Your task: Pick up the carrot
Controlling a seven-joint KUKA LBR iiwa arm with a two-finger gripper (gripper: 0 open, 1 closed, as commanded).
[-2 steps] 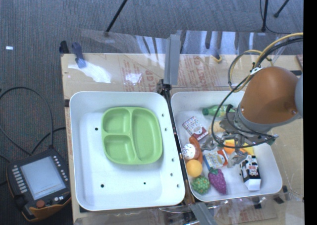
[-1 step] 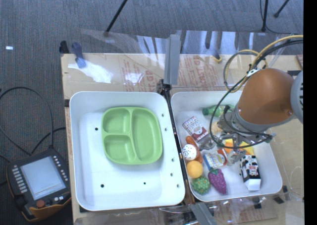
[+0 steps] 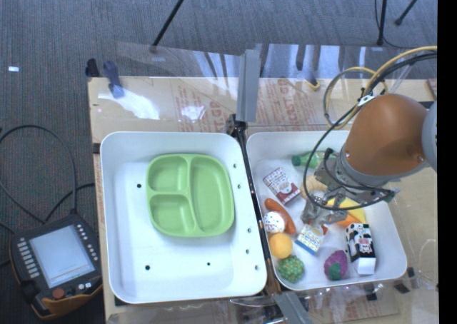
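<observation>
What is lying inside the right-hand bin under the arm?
The right bin holds the carrot, a speckled egg, an orange ball, small cartons and other toy food. The arm covers its far right part, so anything beneath the arm stays hidden.

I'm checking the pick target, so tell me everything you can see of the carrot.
The carrot is a small orange toy, smooth like plastic, lying flat and slanted in the right bin. Its upper end points toward the small red box; a white ball rests against its left side. The gripper hangs just right of it, not holding it.
</observation>
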